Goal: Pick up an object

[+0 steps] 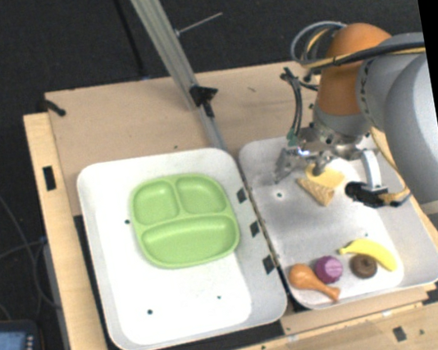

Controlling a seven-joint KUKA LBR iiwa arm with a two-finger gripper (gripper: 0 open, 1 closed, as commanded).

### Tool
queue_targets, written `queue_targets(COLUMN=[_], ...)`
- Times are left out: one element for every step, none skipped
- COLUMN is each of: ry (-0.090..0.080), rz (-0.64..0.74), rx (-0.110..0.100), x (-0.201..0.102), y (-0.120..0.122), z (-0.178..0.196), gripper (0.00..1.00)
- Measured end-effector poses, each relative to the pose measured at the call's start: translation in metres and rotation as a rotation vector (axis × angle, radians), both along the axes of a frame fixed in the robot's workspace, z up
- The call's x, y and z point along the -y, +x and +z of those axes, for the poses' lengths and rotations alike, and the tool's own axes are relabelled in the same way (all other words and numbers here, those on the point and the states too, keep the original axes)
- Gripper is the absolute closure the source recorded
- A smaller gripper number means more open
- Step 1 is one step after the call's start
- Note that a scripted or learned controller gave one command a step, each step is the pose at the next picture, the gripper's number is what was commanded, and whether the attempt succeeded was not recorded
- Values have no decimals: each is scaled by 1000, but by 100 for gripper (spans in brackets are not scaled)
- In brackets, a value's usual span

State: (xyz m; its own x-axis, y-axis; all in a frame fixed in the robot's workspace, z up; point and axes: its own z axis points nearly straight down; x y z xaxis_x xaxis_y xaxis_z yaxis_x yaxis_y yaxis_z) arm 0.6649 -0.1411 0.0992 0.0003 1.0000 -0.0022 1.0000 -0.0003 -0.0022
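Observation:
The right bin holds several small items. A tan wedge lies near its far side. Along the near rim sit an orange gourd-shaped piece, a purple round piece, a brown ring and a yellow banana. My gripper hangs low over the far part of this bin, just up and left of the tan wedge. Its two grey fingers stand spread apart, open, with nothing between them. The wedge's upper end lies under the wrist.
A green divided plate lies in the left bin. A slanted metal pole rises behind the bins. The arm's black cable fitting hangs over the right bin's right side. The middle of the right bin is bare.

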Motion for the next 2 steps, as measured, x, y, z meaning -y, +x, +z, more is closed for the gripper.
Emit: queue_targets(ry=[-2, 0], rz=[-1, 0], rx=[6, 8], x=[1, 7], y=[2, -2], z=[14, 62], gripper=[100, 100])
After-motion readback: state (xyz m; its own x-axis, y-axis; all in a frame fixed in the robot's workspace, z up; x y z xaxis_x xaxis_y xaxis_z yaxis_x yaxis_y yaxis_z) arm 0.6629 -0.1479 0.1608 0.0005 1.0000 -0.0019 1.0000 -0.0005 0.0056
